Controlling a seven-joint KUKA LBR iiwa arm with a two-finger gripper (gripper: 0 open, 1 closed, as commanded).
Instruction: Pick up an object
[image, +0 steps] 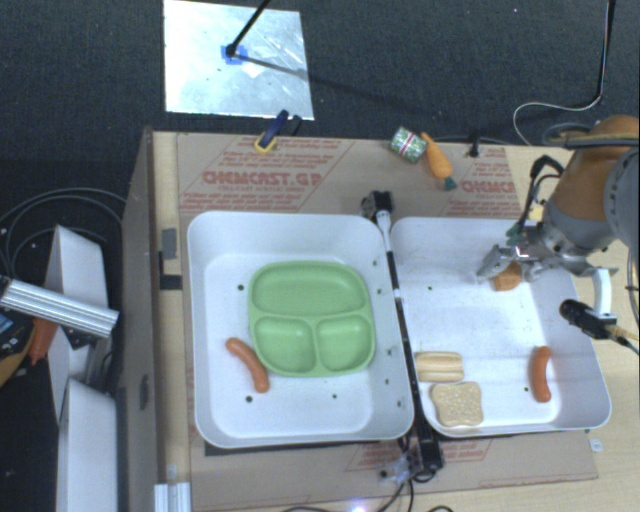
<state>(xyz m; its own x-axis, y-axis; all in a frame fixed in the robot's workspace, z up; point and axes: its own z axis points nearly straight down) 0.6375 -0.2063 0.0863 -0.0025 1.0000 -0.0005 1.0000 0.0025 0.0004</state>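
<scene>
Gripper (507, 263) low in the right bin (470, 330), far side, fingers splayed around a small orange piece (509, 280); whether gripped or merely straddled, cannot tell. Piece probably light toy plastic, stiff, smooth, liable to slip: best taken across its narrow middle. Also in that bin: bun (439, 365), toast (458, 403), sausage (541, 373), all near the front edge. Left bin (215, 300) with green tray (311, 317) and second sausage (248, 363). Smooth white bin floors, cardboard-covered tabletop (300, 175), dark carpet around.

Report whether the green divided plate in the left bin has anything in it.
Empty. All three compartments of the green divided plate show bare green; the sausage lies beside it on the left bin floor.
</scene>
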